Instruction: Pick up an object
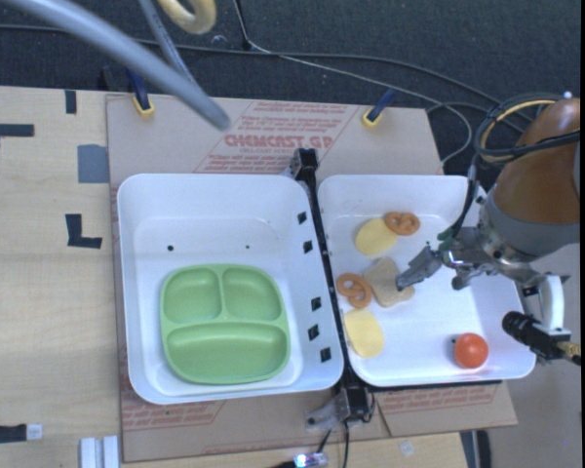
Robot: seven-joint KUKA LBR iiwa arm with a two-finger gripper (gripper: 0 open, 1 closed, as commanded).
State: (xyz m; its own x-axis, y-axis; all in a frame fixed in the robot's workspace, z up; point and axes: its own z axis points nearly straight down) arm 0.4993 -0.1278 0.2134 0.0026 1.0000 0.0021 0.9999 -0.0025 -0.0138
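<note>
In the right bin [424, 191] lie a tan bread slice [385, 286], two brown pretzels [402, 223] [352, 288], two pale yellow pieces [374, 236] [364, 333] and a red tomato [471, 350]. My gripper [433, 280] hangs low over the middle of this bin, open. One dark fingertip [407, 281] is at the right edge of the bread slice; the other fingertip [461, 280] is over bare bin floor. Nothing sits between the fingers.
The left bin [136, 252] holds a green divided plate [224, 325]. A black divider [317, 261] runs between the bins. The arm's orange band [546, 159] stands over the right bin's right wall. Cables cross the dark floor behind the bench.
</note>
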